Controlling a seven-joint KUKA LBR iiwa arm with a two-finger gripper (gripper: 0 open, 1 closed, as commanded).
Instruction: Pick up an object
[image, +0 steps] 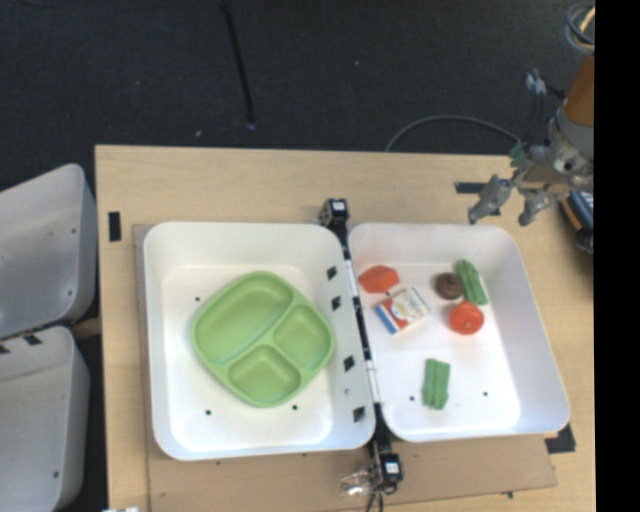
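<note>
We judge the pick has not begun: the pincer (510, 200) hangs at the upper right of the frame, over the far rim of the right bin (520, 400), with its two fingers spread apart and nothing between them. The candidates all lie in that bin, toward the frame's centre right: an orange-red piece (378, 279), a small red-and-white box (403, 309), a brown round thing (447, 286) touching a green cob-like piece (472, 282), a red tomato-like ball (466, 318) just below them, and a green pod (435, 383) lower down, well apart from the rest. The next move calls for coming down over one of them; we think the lone pod is the easiest target, since the crowded cluster could be nudged. On the worktop (120, 190) the left bin (160, 420) carries a green divided plate (262, 339).
</note>
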